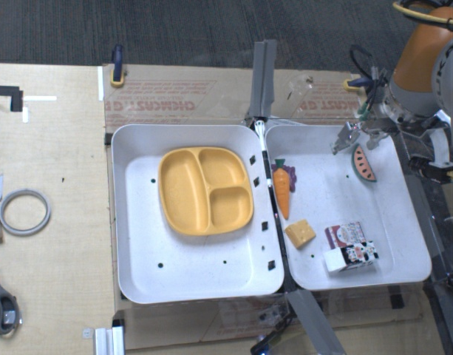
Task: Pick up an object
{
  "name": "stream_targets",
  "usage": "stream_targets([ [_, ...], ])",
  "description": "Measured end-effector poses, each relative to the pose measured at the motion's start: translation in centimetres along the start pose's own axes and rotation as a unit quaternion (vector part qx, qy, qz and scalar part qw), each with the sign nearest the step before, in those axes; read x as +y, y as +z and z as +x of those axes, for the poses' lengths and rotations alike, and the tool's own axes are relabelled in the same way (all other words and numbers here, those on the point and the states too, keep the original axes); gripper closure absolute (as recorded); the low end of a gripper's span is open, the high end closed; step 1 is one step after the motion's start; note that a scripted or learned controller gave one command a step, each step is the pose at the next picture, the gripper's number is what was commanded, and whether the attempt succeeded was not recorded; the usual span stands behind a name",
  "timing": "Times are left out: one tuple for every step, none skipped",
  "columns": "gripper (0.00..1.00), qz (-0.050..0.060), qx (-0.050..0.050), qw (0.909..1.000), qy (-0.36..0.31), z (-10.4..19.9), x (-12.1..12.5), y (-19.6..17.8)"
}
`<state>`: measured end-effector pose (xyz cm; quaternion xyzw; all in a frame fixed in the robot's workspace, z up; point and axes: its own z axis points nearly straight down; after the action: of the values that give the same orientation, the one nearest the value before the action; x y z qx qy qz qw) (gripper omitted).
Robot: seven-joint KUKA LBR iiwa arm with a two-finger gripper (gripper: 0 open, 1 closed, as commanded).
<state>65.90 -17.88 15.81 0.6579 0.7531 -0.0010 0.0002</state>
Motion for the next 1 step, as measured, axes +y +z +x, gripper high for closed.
stream_targets([
  [0.0, 0.0, 0.003, 0.9981, -0.061, -3.73, -1.84, 6.73],
])
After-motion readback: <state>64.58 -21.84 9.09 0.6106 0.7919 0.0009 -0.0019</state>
